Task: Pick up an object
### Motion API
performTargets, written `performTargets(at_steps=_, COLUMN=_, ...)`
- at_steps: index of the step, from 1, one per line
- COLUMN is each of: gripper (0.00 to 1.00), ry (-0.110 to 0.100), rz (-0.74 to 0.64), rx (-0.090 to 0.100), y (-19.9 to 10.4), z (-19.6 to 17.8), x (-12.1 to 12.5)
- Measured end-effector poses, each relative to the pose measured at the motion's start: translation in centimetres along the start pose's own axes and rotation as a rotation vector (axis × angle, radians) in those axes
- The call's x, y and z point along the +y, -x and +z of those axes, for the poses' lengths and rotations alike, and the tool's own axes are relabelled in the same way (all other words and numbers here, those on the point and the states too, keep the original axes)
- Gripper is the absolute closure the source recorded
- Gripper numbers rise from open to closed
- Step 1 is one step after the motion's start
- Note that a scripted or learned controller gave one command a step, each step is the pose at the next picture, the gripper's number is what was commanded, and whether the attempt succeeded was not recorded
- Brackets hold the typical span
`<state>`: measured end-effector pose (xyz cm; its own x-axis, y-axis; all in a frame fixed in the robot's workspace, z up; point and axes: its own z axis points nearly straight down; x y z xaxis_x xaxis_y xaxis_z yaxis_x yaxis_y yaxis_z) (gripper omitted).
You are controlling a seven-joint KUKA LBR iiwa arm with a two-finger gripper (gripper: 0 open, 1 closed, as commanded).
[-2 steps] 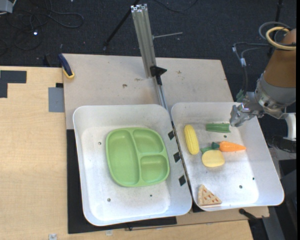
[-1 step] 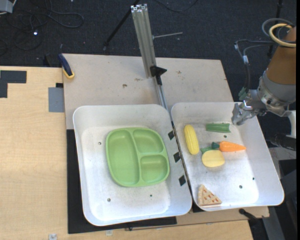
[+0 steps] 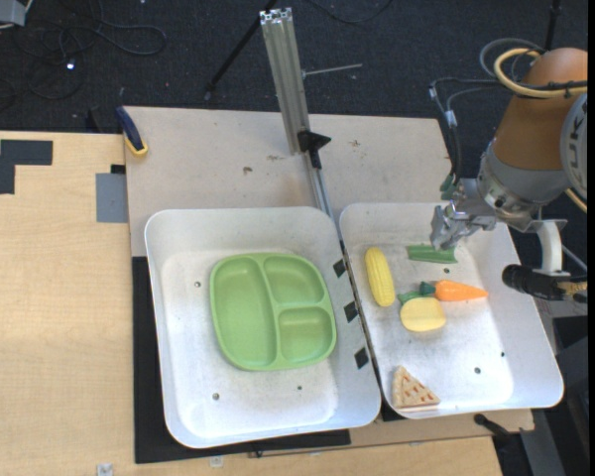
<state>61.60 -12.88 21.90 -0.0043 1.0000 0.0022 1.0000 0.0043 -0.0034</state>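
Note:
My gripper [image 3: 443, 234] hangs over the back of the right bin [image 3: 516, 385], pointing down. Directly under its tip lies a flat green piece [image 3: 431, 255], and the two look to be touching; whether the piece is gripped is hidden from this angle. In front of it in the same bin are a yellow corn cob [image 3: 380, 276], an orange carrot [image 3: 458, 291] with a green top, and a pale yellow round fruit [image 3: 422, 314]. A tan waffle-like wedge [image 3: 413, 389] sits at the bin's front left corner.
The left bin [image 3: 178, 266] holds a green divided plate [image 3: 274, 309]. An upright aluminium post [image 3: 286, 77] rises behind the bins' shared edge. Black clips [image 3: 347, 310] line the divider. Cables and a white fitting [image 3: 547, 246] hang by the arm at right.

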Motion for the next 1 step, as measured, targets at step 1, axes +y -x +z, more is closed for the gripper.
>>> performTargets(at_steps=1, gripper=1.00, ry=-0.001, rz=-0.001, rx=0.000, y=-5.28, z=0.79, x=-0.30)
